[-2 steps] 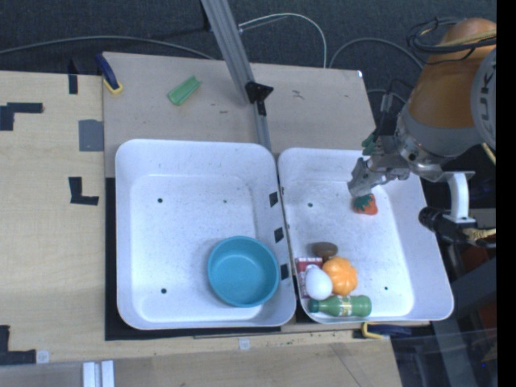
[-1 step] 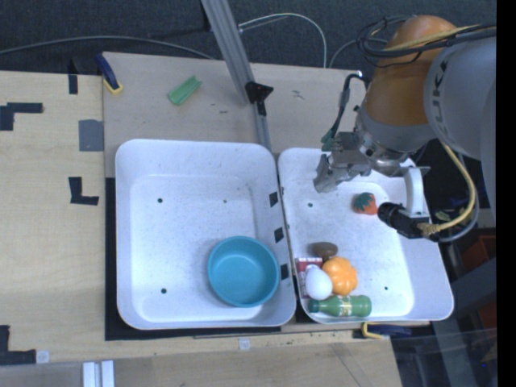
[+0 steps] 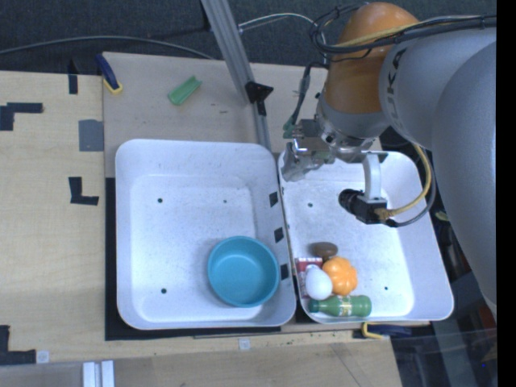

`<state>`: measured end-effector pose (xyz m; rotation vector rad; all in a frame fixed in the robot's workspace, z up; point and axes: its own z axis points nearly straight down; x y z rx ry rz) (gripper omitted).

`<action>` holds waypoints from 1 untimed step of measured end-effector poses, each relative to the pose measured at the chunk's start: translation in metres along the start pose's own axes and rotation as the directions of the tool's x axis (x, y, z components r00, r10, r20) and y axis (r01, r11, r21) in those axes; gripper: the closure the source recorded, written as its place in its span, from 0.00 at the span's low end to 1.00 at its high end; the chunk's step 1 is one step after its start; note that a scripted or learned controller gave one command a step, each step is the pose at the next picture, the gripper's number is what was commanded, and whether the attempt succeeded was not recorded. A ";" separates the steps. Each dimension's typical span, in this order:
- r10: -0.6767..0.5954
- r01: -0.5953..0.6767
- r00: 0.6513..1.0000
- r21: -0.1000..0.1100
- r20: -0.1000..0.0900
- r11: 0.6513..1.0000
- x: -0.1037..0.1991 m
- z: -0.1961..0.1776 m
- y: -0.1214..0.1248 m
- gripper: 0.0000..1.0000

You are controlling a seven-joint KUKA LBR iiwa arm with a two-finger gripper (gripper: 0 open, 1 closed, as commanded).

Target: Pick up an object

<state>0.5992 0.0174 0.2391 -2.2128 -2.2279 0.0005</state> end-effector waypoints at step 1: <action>-0.001 0.001 1.000 -0.001 -0.001 1.000 0.057 -0.005 0.014 1.00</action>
